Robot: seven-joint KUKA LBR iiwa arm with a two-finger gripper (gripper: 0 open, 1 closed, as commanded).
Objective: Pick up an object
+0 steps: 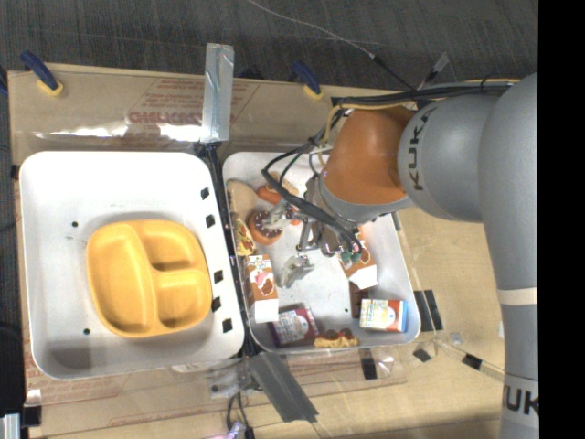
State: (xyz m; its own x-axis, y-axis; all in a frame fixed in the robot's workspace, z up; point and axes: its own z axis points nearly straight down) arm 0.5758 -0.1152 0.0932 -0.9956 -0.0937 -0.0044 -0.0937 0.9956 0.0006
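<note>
Reaching in from three o'clock, the grey arm (475,144) with its orange band (366,158) hangs over the right bin (402,286), the biggest thing in the scene. Next in size are the two white bins lying side by side on the cardboard-covered bench (110,108): the left bin (46,199) at nine o'clock of the gripper holds a yellow divided tray (146,275) resting flat near its middle.

Below the orange band, the gripper (302,262) points down toward the middle of the right bin. Its fingers are lost in the clutter of cables and metal, so whether they are apart or together I cannot tell, and nothing is plainly seen between them.

Smaller things are scattered around it in the right bin. A small carton with a green and orange label (382,314) lies at five o'clock of the gripper, near the bin's wall. A dark maroon packet (294,325) lies at six o'clock. A round brown-and-red toy (268,224) sits at ten o'clock, just beside the gripper's metal parts. A white and red packet (260,277) lies at eight o'clock, close to the divider between the bins.
</note>
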